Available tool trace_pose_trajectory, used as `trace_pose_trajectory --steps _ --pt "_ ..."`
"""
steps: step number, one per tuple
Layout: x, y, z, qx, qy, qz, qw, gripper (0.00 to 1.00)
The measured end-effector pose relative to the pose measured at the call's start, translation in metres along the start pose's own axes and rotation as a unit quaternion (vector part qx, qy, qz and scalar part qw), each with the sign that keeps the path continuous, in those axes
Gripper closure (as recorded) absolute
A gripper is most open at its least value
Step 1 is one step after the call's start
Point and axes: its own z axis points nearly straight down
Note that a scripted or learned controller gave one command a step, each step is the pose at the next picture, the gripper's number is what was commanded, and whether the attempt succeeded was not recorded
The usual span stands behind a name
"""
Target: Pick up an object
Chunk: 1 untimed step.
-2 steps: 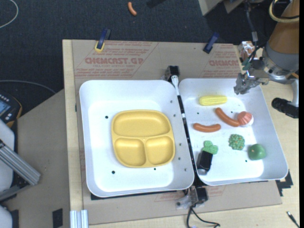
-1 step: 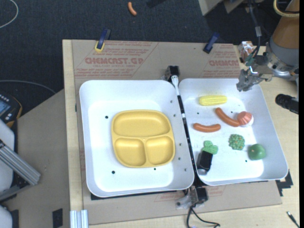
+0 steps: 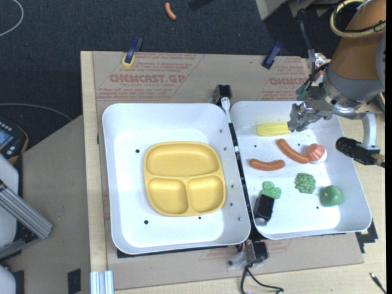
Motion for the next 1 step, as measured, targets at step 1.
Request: trace_pose_trajectory --steps 1 --pt "0.0428 -0.036 -0.0001 0.0 0.0 0.0 1.0 1.0"
